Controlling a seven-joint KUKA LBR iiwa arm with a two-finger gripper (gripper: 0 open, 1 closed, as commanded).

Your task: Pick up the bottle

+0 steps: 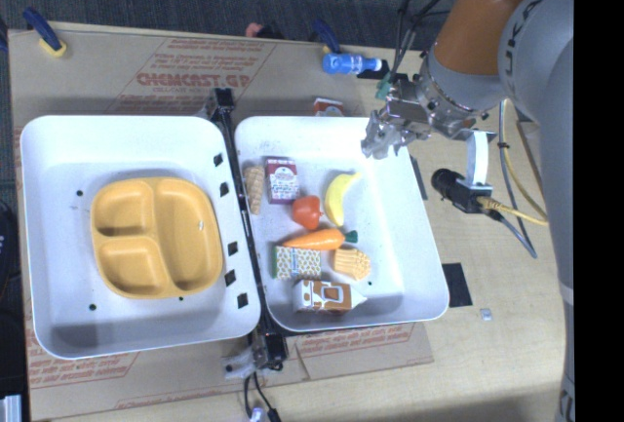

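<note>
The bottle (351, 64), blue with a white end, lay on its side on the cardboard sheet (175, 69) beyond the far edge of the right bin (429, 264), near that bin's far right corner and outside both bins. The gripper (378, 145) hung near the same corner, over the bin's far right rim, apart from the bottle; whether it was wide or narrow could not be told, and nothing showed in its grasp. Inside the right bin lay a yellow banana (338, 197), a red tomato (306, 211), a dark red carton (282, 179), an orange carrot (314, 240) and a small milk carton (326, 295) toward the near edge. The left bin (58, 147) carried a yellow divided tray (156, 237).
</note>
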